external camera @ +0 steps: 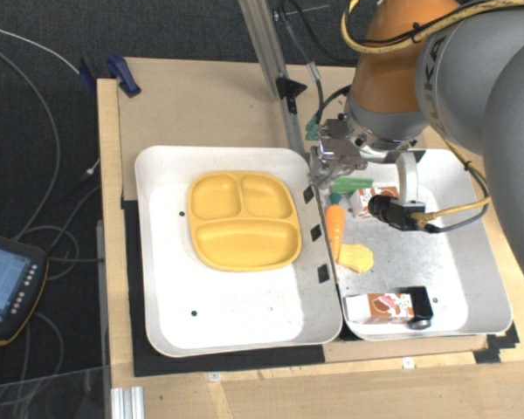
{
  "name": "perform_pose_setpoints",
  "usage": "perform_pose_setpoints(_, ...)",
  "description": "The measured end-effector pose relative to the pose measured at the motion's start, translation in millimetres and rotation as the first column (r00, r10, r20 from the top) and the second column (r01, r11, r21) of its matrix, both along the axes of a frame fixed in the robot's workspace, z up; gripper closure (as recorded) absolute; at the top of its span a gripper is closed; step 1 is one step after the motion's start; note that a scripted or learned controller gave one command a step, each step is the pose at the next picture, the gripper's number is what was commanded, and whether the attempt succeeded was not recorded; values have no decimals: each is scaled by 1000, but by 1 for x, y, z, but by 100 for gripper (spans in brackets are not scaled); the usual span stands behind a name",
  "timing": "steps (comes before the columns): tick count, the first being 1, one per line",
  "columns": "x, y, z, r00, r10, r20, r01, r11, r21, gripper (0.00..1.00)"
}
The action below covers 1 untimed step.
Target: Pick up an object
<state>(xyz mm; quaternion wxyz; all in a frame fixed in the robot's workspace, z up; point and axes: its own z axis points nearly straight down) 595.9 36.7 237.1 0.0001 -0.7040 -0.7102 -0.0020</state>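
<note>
My gripper hangs low over the far left corner of the right bin, under the orange-banded wrist. A green object lies right beside it, and a small white and red carton sits just past that. An orange carrot lies directly below the gripper along the bin's left wall. A yellow wedge rests next to the carrot's tip. The wrist hides what is directly under the gripper.
A flat white and brown box with a black item at its end lies at the right bin's near edge. The left bin holds a yellow divided plate. A metal post rises behind the bins.
</note>
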Motion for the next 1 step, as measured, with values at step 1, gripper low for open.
perform_pose_setpoints(1, 21, 53, -11, 1000, -2, -1, 2, 1000, -1, 100)
